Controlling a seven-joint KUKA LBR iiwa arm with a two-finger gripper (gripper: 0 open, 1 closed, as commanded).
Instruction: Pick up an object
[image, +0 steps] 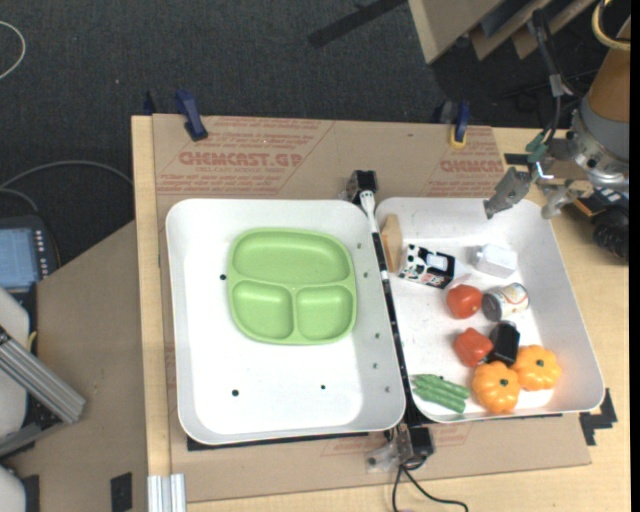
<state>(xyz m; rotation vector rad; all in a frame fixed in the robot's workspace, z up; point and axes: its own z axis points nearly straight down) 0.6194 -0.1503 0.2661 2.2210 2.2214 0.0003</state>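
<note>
Two white bins sit side by side on the bench. The left bin (200, 400) holds one green divided plate (292, 285). The right bin (560, 250) holds the clutter: two orange pumpkins (518, 378) at its near right corner, two red tomatoes (467, 322) just left of them, one green bean pod (440, 392) near the front, one black-and-white carton (427, 266), one white block (495, 261) and a small ball (508, 299). The gripper (530, 193) hangs above the bin's far right corner, fingers spread, holding nothing.
</note>
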